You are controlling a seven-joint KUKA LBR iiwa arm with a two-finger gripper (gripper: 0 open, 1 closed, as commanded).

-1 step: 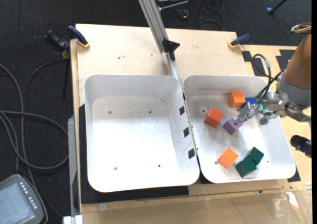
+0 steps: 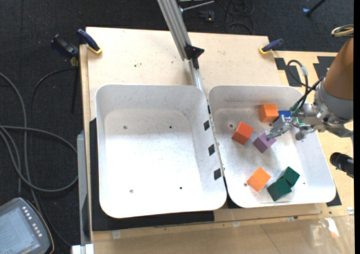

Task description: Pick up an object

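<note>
Claw (image 2: pixel 279 130) touches matte purple cube (image 2: pixel 263 142) in speckled white bin (image 2: pixel 315 188).

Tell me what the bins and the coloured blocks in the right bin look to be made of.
Bins: probably thin moulded plastic, white and matte, judging by the rounded corners and curled rims; dark specks mark the floors. Orange blocks, purple block and green blocks: solid-coloured with flat, dull faces and crisp edges, so painted wood or foam seems likely; the view cannot settle which.

The scene is being lit evenly and brightly from overhead. Soft shadows are being cast inside the white bins (image 2: pixel 152 107), whose detail is being rendered slightly soft.
</note>
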